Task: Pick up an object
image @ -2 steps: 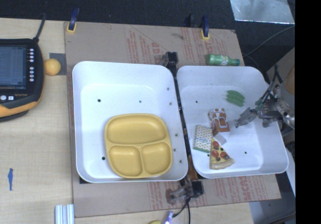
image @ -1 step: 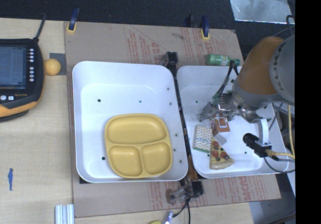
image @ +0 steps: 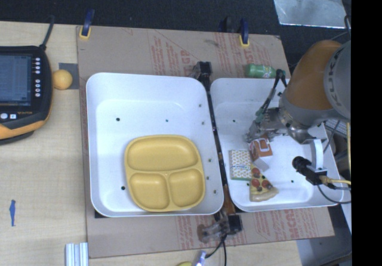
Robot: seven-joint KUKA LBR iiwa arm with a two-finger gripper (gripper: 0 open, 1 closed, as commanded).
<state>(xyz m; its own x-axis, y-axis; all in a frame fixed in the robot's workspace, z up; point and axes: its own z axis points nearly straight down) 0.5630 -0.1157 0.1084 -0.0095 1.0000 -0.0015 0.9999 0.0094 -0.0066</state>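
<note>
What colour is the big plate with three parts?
Yellow: the divided plate in the camera view.

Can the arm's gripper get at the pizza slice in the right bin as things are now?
Probably yes. The pizza slice lies flat near the front of the right bin, with open space above it. The gripper is just behind it, over a small brown packet. A checkered card close beside the slice could crowd the approach.

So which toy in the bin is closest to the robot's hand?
The small brown-and-white block, right beneath the hand. The checkered card and pizza slice lie farther down.
</note>
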